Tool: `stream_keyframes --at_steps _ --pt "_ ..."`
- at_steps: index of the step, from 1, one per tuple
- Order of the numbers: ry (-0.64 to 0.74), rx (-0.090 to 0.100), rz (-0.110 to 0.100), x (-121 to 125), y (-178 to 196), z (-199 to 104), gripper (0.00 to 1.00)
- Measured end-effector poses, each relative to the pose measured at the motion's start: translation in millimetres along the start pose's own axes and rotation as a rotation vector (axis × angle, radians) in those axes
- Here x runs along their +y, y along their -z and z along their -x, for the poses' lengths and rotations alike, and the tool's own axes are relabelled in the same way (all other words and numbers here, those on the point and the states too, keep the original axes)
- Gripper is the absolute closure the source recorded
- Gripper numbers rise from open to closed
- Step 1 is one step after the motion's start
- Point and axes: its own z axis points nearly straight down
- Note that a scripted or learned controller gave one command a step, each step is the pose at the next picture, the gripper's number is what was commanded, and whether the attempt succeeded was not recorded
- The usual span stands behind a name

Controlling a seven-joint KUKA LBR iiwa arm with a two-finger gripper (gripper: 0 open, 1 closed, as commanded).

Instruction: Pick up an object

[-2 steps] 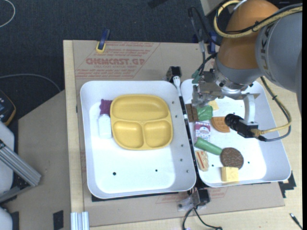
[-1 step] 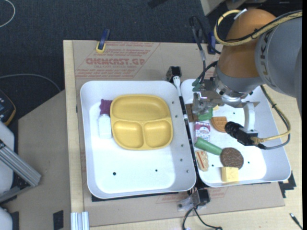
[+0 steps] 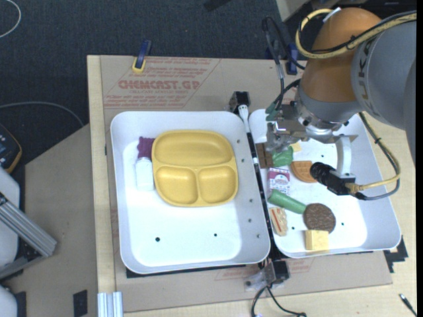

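I read the likely target as the small green object (image 3: 282, 156) at the far-left of the right bin (image 3: 377, 226), since the gripper (image 3: 285, 136) sits directly above it, touching or nearly so. I cannot tell how the gripper is set: the wrist housing and cabling cover its tip from this angle, and nothing confirms that the green object is gripped. The other candidates lie just nearer along the bin's left side: a pink-and-white packet (image 3: 279, 177), a long green piece (image 3: 287, 201), a hot-dog-like item (image 3: 278, 221), a tan cookie-like disc (image 3: 303, 171), a dark brown round disc (image 3: 319, 215) and a yellow block (image 3: 316, 240). They are crowded together, so I judge a descent here risks nudging neighbours. The arm (image 3: 344, 51) reaches in from the right and leans over the bin's far edge, which explains the steep approach. The left bin (image 3: 192, 246) holds a yellow divided tray (image 3: 194, 166), with a white bottle (image 3: 143, 175) and a purple item (image 3: 145, 146) wedged against the tray's left side, well apart from the gripper. I judge the task as still at the grasp stage.
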Motion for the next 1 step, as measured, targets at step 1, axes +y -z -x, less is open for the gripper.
stream_keyframes --at_steps 1 --pt "0.000 0.001 -0.004 -4.3 -1.5 -2.0 1.00"
